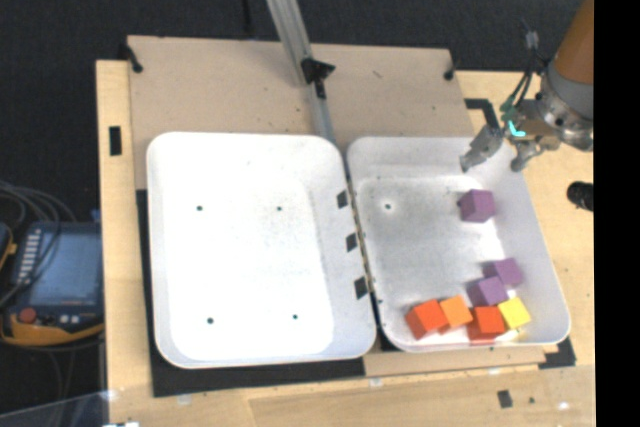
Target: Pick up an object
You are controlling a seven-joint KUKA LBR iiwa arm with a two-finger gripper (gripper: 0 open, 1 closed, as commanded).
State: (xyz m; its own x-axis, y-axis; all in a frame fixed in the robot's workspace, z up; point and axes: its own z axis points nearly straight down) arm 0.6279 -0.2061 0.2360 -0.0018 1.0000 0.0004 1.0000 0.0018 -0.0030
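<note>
My gripper (497, 155) hangs over the far right corner of the right bin (420, 180), open, with nothing between its fingers. A purple cube (477, 205) lies alone in the bin just below and left of the gripper. Near the bin's front right corner sits a cluster: two more purple cubes (496, 281), a yellow cube (515, 312), and orange cubes (431, 317) in a row.
The left bin (245, 245) lies beside the right one, sharing a middle edge with black clips. A slanted metal rod (290, 15) rises from the bench behind the bins. A control pendant (50, 280) lies off the bench at left.
</note>
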